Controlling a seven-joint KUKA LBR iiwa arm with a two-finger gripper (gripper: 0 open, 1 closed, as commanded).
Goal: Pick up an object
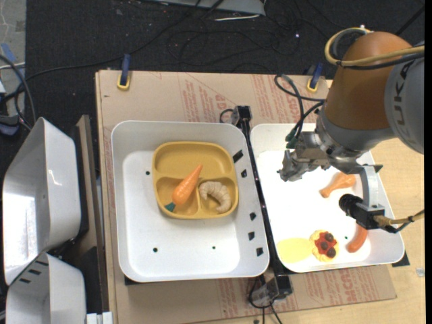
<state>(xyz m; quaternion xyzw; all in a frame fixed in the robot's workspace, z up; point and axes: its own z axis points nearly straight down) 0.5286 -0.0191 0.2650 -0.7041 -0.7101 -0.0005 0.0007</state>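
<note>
Camera view, left to right. Spare white tubs (34, 194) sit off the bench at the far left. The bench board (182, 93) has a yellow clamp (123, 79) at its back edge.

Left bin (142, 248): a yellow divided plate (196, 155) sits in its upper middle. A carrot (187, 184) lies tilted across the plate's divider, tip pointing up-right. A pale shrimp (216, 194) is curled in the lower right compartment, just beside the carrot. A small teal bit (169, 208) shows at the carrot's fat end; too small to identify.

Right bin (304, 208): the gripper (297, 166) hangs over the upper left part, over bare white floor. Can't tell whether the tool is wide or narrow; it's dark and seen from above. Nothing visible in it.

The pickable items are all to the right of and below the gripper, apart from it:
- a flat yellow piece (293, 250) at the front edge
- a small tart with dark red berries (324, 244), touching the yellow piece's right end
- an orange drumstick-shaped piece (337, 184) mid-bin, nearest the tool
- an orange-red sausage-shaped piece (358, 238) near the front right corner

The arm (368, 79), with its orange band, covers the bin's back right corner. A second yellow clamp (314, 83) sits just left of it.
</note>
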